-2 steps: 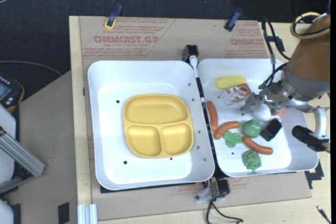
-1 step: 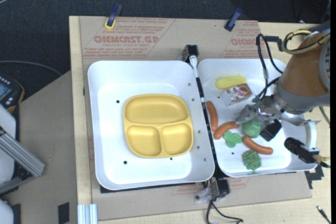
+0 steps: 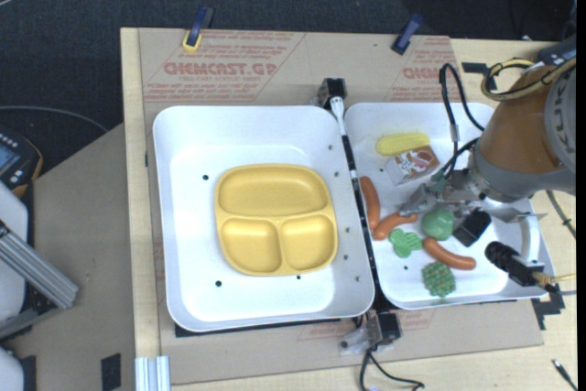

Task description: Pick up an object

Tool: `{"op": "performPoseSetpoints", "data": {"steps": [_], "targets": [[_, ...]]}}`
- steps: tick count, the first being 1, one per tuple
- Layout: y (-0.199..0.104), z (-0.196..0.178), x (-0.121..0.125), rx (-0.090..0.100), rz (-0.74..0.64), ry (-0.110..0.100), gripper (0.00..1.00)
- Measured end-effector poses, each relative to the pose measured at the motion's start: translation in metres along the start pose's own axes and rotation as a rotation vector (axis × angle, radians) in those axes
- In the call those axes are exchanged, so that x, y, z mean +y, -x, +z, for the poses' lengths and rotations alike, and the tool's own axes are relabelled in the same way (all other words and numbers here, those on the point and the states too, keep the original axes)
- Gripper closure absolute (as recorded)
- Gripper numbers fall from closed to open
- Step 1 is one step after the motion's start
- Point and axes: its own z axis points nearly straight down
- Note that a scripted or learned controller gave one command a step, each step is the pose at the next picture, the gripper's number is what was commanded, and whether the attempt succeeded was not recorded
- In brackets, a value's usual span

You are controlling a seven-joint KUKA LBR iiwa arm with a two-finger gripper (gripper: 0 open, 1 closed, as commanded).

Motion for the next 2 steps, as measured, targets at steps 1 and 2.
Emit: {"op": "performPoseSetpoints", "data": {"steps": [1, 2], "targets": [[0.001, -0.012, 0.001, -0.005, 0.001, 0.006, 1.00], [0.012, -0.067, 0.003, -0.008, 0.000, -0.004, 1.00]]}}
